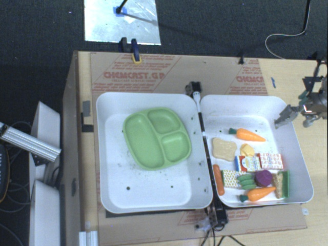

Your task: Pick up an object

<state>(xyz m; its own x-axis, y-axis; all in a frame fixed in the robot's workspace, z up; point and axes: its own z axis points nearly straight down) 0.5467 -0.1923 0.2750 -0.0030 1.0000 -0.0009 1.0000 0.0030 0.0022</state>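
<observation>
The left bin point(110, 152) holds a green divided plate point(156, 137), lying flat near its centre. In the right bin point(294, 137), toy foods cluster toward 6 o'clock: a carrot point(247, 134) at the top, a bread slice point(224, 148) below it, small cartons point(261, 162), a purple piece point(263, 178) and a second carrot point(259, 193). At 3 o'clock the gripper point(297, 111) hangs over the right bin's far rim, apart from every toy, reaching in from the right edge. Whether it is spread or closed cannot be told.

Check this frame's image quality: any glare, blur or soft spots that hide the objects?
Camera view: even light, faint shadows; the foil sheet on the floor glares; the toy food stays readable, like the upper carrot and green tray; the gripper at the right edge looks soft and small.
</observation>
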